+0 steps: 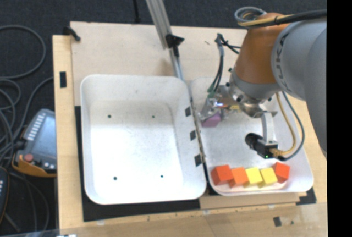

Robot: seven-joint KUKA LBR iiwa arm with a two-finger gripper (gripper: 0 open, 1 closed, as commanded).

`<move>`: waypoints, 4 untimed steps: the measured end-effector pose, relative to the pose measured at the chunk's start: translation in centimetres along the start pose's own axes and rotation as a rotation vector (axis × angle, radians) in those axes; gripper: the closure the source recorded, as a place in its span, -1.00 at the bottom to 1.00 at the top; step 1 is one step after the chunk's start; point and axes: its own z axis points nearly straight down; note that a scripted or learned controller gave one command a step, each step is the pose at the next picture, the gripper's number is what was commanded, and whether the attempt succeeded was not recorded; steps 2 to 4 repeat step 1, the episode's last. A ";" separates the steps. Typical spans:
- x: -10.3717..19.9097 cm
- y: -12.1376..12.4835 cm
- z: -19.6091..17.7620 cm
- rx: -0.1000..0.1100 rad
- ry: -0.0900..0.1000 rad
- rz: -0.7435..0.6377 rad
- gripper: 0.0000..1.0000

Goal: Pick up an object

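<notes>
Bench [121, 46] of pale board, bearing two shallow white bins side by side: left bin [137, 137] with speckled floor, right bin [231, 145] under the grey arm [297, 54] with its orange band. Along the right bin's near wall, a touching row of five blocks [250, 174], orange, orange, yellow, yellow, orange. Against that bin's left wall, a small mauve object [211, 119], soft-looking and rounded, lying just below the pincer [215, 105], whose state cannot be told; contact with the object likewise uncertain.
</notes>
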 end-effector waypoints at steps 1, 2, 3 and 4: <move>6.1 4.7 -1.3 0.002 -0.002 0.000 1.00; 6.1 4.7 -1.3 0.002 -0.002 0.000 1.00; 6.1 4.7 -1.3 0.002 -0.002 0.000 1.00; 6.1 4.7 -1.3 0.002 -0.002 0.000 1.00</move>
